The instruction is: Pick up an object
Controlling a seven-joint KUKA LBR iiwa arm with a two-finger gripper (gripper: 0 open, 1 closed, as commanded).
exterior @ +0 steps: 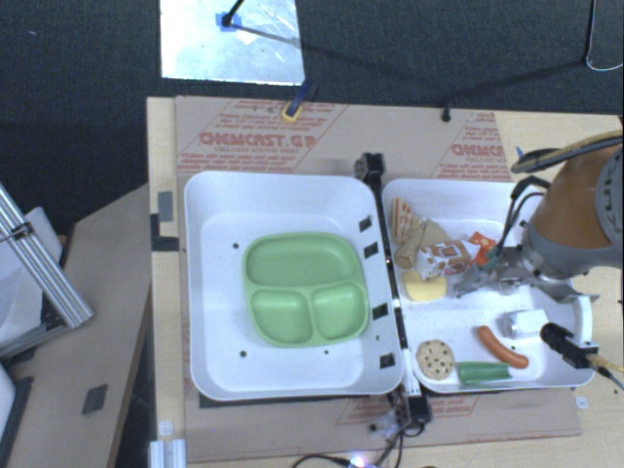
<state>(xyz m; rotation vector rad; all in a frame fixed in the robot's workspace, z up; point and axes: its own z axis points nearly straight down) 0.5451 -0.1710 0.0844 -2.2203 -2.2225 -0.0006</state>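
Observation:
My gripper [476, 280] reaches down into the right bin [546, 191] from the right, its tip just right of a yellow cheese slice [423, 288] and below a small white and orange carton [444, 257]. An orange packet [483, 244] lies just above the gripper. A tan sandwich wedge [406, 223] sits at the bin's top left. Along the bin's front lie a red sausage [502, 347], a chocolate-chip cookie [435, 359] and a green bean pod [483, 371]. A small pale piece [517, 322] rests under the wrist.
The left bin [224, 203] holds a green divided plate [302, 289] at its centre. A black hinge strip [382, 252] runs between the two bins. The grey and orange arm [580, 217] covers the right bin's far right side.

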